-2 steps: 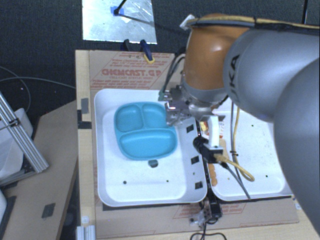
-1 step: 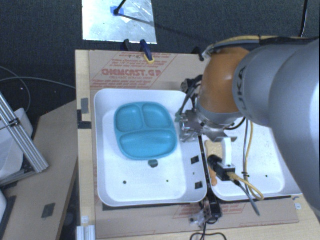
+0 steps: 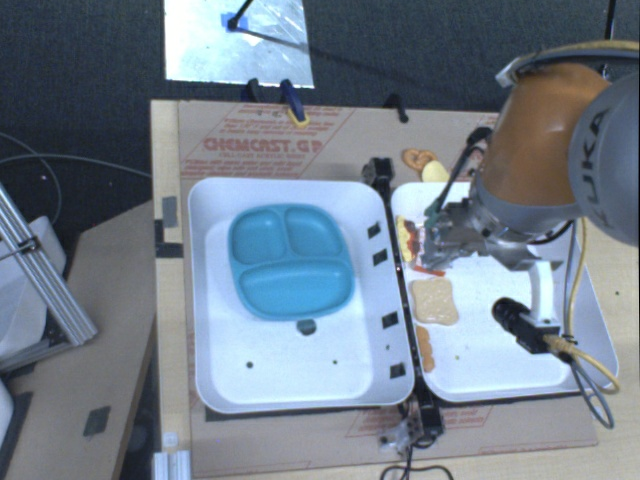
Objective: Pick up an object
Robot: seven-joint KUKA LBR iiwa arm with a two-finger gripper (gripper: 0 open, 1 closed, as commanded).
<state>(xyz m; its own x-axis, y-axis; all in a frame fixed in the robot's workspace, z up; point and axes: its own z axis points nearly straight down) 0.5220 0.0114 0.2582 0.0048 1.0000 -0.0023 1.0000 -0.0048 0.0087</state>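
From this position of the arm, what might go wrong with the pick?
1. The tool is low among crowded food pieces by the right bin's left wall, so it may strike the wall or grip several pieces.
2. The toast slice lies flat, so it may slip away.

A tan toast slice (image 3: 434, 301) lies flat in the right bin (image 3: 500, 378), near its left wall. Just above it sits a yellow-and-red food piece (image 3: 407, 238), an orange strip (image 3: 425, 349) below.

Robot lab bench (image 3: 120, 268) (white bins (image 3: 300, 393), cardboard (image 3: 270, 138))
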